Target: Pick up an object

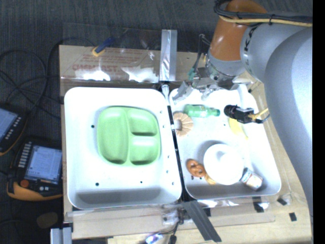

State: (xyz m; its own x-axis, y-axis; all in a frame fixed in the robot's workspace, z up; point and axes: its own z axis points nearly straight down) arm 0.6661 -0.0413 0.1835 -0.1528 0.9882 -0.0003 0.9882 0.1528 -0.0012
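The claw (195, 88) is hovering at the right bin's (269, 187) far rim, just beyond the green bottle (201, 111), and whether it is apart or together cannot be told. One green divided tray (129, 134) is lying in the left bin (81, 187), leaving open floor around it. In the right bin one bottle, one white bowl (223, 162), one seashell (182, 123) and what may be a pretzel (195, 168) are crowding together.

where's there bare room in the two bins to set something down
Left bin: bare floor all around the green divided plate, widest along the near edge. Right bin is crowded; the one free patch lies between the green bottle and white bowl.
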